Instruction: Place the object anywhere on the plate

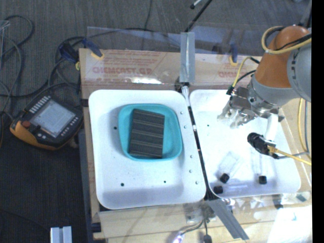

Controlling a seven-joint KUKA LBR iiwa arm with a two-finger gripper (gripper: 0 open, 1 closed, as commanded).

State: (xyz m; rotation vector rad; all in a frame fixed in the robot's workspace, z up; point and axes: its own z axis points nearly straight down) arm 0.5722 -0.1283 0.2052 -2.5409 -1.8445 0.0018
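Observation:
A dark grey ribbed block [147,133] lies flat on the teal plate [173,143] in the left bin [106,166], covering most of the plate's middle. My gripper [234,118] hovers over the upper part of the right bin [288,178], well to the right of the plate and apart from the block. Its pale fingers [226,115] are spread open with nothing between them.
Several clear plastic pieces with black caps [223,177] lie in the lower part of the right bin. A black connector on a yellow cable [258,143] hangs below the wrist. A divider ridge [195,135] separates the bins. A teach pendant [48,120] lies left of the bench.

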